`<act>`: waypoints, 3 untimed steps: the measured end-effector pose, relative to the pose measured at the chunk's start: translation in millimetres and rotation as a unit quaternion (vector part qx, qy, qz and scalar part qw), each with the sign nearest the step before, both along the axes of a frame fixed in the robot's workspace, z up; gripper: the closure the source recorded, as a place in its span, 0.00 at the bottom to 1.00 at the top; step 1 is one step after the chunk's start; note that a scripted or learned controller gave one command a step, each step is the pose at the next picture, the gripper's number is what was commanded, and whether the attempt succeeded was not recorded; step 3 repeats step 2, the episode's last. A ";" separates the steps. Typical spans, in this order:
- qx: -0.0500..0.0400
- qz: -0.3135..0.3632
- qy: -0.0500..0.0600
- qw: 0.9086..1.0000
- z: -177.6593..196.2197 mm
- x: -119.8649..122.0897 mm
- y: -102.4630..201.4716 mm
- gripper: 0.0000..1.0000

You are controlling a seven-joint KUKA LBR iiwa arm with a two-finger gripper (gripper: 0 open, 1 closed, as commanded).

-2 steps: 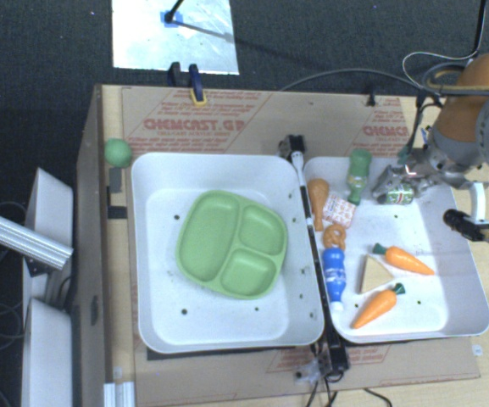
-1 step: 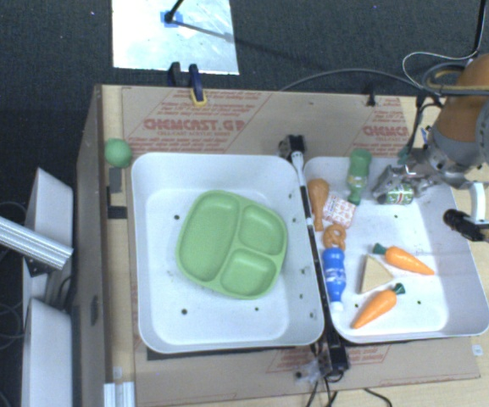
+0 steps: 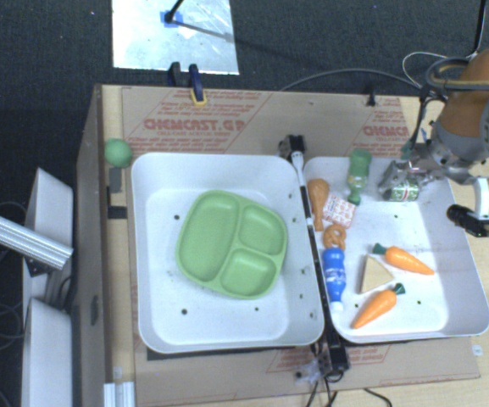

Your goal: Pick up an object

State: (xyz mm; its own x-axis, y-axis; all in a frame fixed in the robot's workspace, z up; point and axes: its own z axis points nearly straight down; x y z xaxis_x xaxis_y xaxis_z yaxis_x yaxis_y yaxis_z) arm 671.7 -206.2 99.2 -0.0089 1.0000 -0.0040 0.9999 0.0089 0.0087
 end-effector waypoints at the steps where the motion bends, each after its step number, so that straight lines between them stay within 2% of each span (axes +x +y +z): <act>1: 0.002 -0.003 0.002 1.000 84.3 -109.6 55.1 1.00; 2: 0.002 -0.002 0.003 1.000 140.0 -153.2 110.4 1.00; 3: 0.002 -0.002 0.003 1.000 140.0 -153.2 110.4 1.00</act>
